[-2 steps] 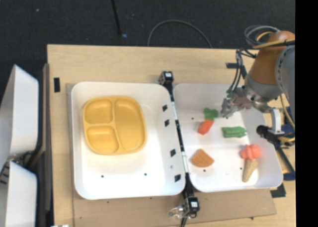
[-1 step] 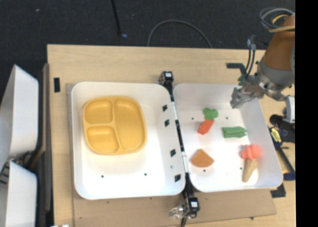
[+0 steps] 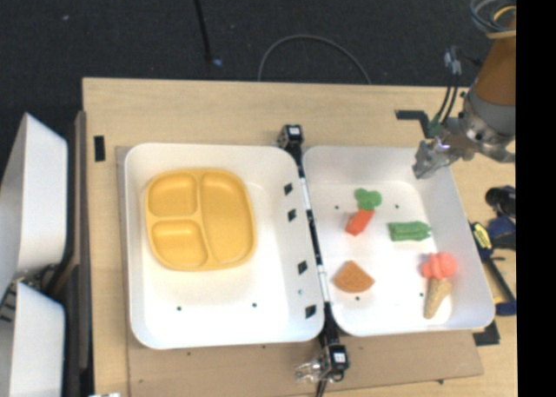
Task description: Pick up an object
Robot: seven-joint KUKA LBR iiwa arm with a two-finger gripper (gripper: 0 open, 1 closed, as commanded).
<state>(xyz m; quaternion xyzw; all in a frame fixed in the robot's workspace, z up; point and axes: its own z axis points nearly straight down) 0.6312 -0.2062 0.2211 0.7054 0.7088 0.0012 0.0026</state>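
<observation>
I place the gripper over the right white bin's far corner; finger state: cannot tell. Nearest target, green plastic block, lies mid-bin. I'd centre above, then descend straight.

the arm is running off the right side of the view, so just its orange band and wrist are showing. the gripper is looking small and blurred over the right bin's far corner, and how its fingers are standing is too unclear to tell. white boxes are getting cut off at the left edge, and a dark cable is leaving at the top.
</observation>
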